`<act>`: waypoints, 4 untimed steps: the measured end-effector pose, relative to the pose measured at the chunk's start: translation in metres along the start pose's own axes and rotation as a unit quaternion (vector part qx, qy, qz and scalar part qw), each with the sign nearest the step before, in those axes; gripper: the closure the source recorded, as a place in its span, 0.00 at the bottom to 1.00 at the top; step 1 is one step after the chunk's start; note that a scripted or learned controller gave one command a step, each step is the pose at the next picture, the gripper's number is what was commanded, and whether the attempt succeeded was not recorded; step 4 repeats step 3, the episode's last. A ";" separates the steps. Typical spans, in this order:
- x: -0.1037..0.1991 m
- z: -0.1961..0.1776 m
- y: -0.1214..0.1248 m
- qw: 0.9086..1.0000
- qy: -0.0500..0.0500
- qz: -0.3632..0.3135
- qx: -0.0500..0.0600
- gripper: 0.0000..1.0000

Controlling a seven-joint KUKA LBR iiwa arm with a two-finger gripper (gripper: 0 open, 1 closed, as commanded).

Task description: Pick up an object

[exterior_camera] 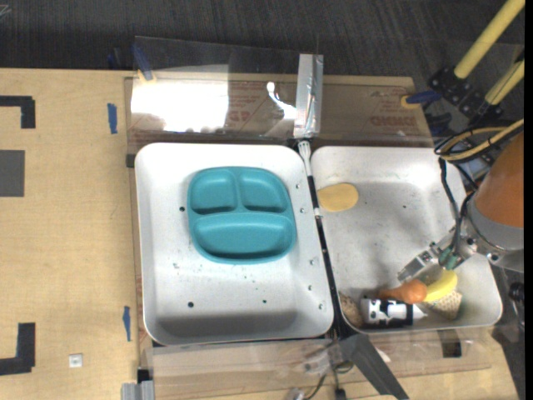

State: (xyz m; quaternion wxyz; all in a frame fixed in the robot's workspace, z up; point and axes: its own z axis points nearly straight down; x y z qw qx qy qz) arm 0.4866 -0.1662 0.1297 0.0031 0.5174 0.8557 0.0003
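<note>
Presently, in the camera view, the gripper [423,263], finger state indeterminable, hangs in the right bin [391,223] just above the orange object [409,292] at the bin's near wall, beside a yellow item [443,287].

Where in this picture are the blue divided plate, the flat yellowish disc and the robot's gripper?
blue divided plate [241,213]: camera view, on its central ridge, left bin.
yellowish disc [337,197]: camera view, on its middle, right bin.
gripper [416,267]: camera view, at its fingertips.
</note>
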 end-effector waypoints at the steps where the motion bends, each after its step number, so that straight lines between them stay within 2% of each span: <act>1: -0.041 0.042 -0.024 1.000 0.007 0.002 -0.003 0.00; 2: -0.044 0.031 -0.023 1.000 0.001 0.003 -0.005 1.00; 3: -0.048 0.042 -0.030 0.999 0.001 0.042 -0.002 1.00; 4: -0.048 0.042 -0.030 0.999 0.001 0.042 -0.002 1.00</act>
